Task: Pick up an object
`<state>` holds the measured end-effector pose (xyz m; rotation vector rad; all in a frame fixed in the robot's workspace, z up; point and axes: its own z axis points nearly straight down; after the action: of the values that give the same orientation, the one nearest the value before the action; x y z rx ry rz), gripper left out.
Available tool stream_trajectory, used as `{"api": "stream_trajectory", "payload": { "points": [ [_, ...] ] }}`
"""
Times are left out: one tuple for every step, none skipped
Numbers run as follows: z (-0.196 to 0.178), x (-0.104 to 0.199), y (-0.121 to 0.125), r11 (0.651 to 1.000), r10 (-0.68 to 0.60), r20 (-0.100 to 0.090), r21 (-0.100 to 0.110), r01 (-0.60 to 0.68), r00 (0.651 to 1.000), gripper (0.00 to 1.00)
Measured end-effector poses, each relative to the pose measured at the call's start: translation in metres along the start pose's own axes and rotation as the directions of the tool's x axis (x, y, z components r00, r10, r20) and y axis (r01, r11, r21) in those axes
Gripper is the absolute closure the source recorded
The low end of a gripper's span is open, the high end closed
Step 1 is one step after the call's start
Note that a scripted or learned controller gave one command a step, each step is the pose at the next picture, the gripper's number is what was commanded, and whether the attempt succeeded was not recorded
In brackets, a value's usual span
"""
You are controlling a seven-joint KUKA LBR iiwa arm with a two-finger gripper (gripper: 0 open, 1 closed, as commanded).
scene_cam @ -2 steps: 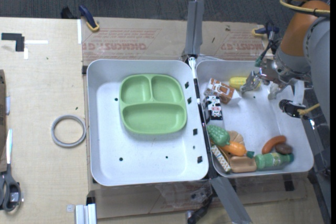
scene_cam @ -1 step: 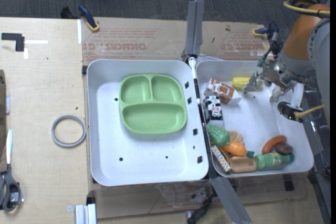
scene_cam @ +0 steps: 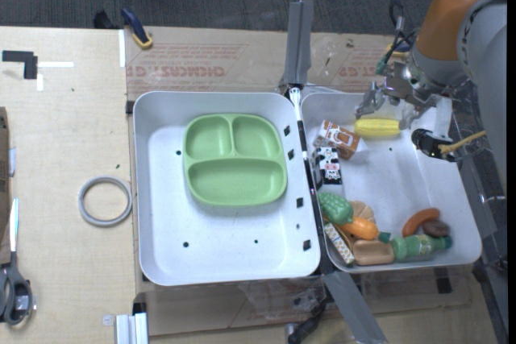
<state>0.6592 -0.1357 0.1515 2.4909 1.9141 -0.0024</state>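
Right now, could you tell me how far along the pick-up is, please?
Done: the gripper has reached the far end of the right bin, at the yellow corn cob. In hand: nothing that the view confirms; the cob sits just below the gripper. Left: securing and lifting an object; the other toy food lies in the near corner.

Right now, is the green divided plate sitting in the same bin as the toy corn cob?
No: the green divided plate lies in the left bin, while the toy corn cob lies in the right bin.
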Motion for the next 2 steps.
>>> {"api": "stream_trajectory", "payload": {
  "points": [
    [0.0,-0.047,0.012,0.982,-0.187,0.001,-0.001,0.187,0.982,0.0],
    [0.063,-0.05,0.011,0.963,-0.27,-0.001,0.009,0.27,0.963,0.0]
  ]
}}
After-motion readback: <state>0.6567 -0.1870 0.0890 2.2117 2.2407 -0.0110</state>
